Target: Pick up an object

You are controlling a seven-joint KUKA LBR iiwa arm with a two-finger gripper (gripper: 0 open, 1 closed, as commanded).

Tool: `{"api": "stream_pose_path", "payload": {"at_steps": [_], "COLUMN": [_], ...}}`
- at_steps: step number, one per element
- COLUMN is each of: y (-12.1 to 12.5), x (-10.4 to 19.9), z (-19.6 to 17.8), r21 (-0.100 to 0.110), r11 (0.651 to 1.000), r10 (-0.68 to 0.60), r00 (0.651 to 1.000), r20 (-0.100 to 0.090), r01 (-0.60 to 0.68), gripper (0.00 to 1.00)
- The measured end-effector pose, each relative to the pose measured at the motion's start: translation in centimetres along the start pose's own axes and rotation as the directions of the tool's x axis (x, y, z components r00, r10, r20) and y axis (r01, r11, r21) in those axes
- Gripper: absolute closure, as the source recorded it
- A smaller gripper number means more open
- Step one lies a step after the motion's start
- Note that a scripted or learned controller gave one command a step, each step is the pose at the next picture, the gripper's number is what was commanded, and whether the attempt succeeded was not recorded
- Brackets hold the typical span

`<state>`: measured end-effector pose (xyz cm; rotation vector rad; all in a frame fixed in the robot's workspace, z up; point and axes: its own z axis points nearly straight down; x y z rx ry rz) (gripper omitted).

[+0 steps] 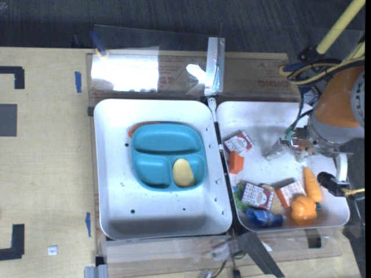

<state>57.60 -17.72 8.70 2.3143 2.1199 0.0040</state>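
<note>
The right bin [264,120] holds several small items. A red and white carton [239,142] lies at its left, with an orange piece [235,163] just below it. Along the front sit a second carton [257,195], a blue item [261,216], a small box [290,191], a carrot [312,184] and a round orange fruit [303,209]. My gripper [274,151] hangs low over the bare middle of this bin, right of the first carton and above the small box. Nothing shows in its grasp.
The left bin [116,155] holds a blue divided tray [156,146] with a yellow oval item [183,172] in its right compartment. A clear plastic sheet [151,68] stands behind the bins. The arm's orange band [342,103] and cables cover the right bin's far right side.
</note>
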Motion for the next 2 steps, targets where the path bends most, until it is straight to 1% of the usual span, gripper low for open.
{"api": "stream_pose_path", "payload": {"at_steps": [1, 2], "y": [0.0, -5.4], "x": [0.0, -1.4], "z": [0.0, -0.1], "r21": [0.0, -0.001], "r11": [1.0, 0.995], "r10": [0.0, -0.097], "r00": [1.0, 0.995], "r20": [0.0, 0.0], "r01": [0.0, 0.097], "gripper": [0.0, 0.0]}}
